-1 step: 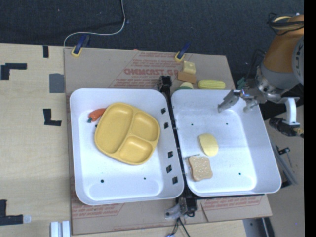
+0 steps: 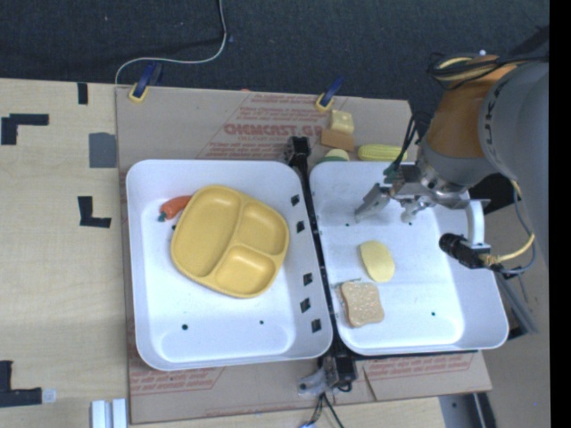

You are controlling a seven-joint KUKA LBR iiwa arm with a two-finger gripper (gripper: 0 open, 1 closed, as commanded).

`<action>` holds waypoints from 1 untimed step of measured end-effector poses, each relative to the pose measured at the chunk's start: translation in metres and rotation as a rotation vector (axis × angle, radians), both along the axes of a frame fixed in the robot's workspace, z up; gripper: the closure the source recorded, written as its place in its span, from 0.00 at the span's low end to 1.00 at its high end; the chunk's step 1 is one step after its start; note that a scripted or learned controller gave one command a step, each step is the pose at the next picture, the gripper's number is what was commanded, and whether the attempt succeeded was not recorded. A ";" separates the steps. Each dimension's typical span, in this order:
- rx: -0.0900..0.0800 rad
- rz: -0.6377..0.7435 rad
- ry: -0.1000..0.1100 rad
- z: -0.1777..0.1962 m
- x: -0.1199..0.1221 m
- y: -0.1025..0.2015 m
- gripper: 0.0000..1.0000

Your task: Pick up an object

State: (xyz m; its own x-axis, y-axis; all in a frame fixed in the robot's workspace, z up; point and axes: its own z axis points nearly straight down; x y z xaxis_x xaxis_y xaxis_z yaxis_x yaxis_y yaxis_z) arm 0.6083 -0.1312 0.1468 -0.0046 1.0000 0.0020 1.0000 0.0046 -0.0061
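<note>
In the right bin [image 2: 446, 328] lie a pale yellow oval piece [image 2: 377, 260] and, just below it, a brown slice of bread [image 2: 361, 302]. My gripper [image 2: 384, 214] hangs over the upper part of that bin, above and slightly right of the oval piece and apart from it. Its fingers are spread open and nothing sits between them. The left bin [image 2: 214, 341] holds a yellow divided plate [image 2: 230, 240], and an orange carrot-like piece [image 2: 175, 206] peeks out at the plate's upper left.
Behind the right bin, on the cardboard, sit a yellow block [image 2: 341, 121], a brown block [image 2: 336, 138], a small green piece [image 2: 336, 155] and a corn cob [image 2: 379, 152]. A black divider [image 2: 308, 239] runs between the bins. The arm [image 2: 473, 123] comes in over the right bin's far right corner.
</note>
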 end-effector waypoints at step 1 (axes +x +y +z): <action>-0.004 -0.004 -0.006 -0.065 -0.035 0.010 0.00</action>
State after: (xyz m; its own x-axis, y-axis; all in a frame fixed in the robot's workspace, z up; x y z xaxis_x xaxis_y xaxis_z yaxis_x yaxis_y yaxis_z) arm 0.5735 -0.1216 0.0818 -0.0002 1.0000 -0.0016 1.0000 0.0002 -0.0005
